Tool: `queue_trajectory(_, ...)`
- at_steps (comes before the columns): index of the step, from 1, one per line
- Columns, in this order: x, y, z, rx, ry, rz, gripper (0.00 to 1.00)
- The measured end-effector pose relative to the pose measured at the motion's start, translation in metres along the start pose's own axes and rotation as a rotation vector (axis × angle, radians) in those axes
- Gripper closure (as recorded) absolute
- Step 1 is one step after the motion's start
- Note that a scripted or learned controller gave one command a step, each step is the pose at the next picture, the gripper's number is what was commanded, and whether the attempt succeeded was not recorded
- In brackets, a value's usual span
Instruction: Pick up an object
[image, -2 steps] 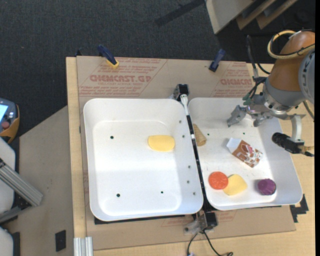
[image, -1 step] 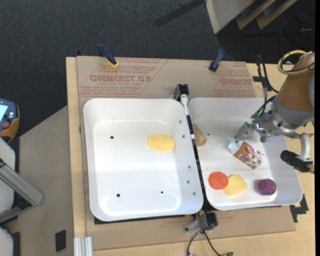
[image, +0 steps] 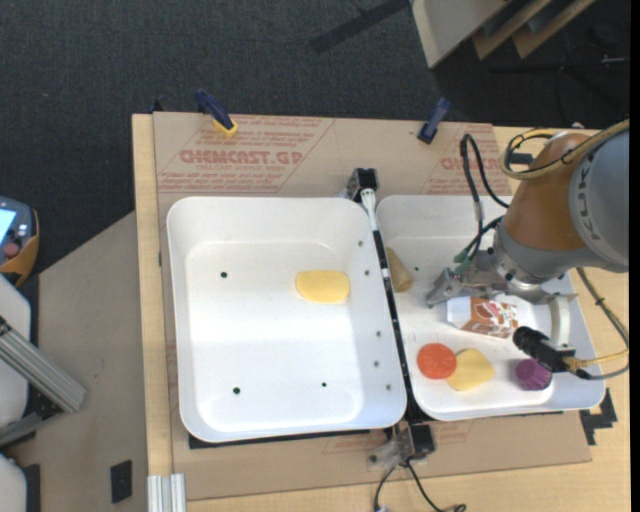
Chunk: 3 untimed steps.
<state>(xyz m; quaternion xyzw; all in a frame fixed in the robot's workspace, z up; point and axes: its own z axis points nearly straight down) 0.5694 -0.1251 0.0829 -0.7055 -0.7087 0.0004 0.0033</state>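
The gripper (image: 447, 287) hung low over the right bin (image: 420, 215), its finger state impossible to tell. A white packet with red print (image: 487, 316) lay just beside it, toward the bin's front edge, nothing visibly gripped.

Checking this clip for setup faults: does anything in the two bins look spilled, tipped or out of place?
Nothing stands out. The left bin holds one yellow piece lying flat. In the right bin the red disc, yellow lump, purple piece and printed packet sit inside the walls.
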Motion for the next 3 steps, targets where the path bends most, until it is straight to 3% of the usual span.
queue_trajectory(1,-0.046,0.064,-0.003,-0.011,-0.008,0.004,0.00)
queue_trajectory(2,-0.035,0.089,-0.307,-0.028,-0.011,0.002,0.00)
queue_trajectory(3,0.087,0.096,-0.243,0.000,-0.001,-0.006,0.00)
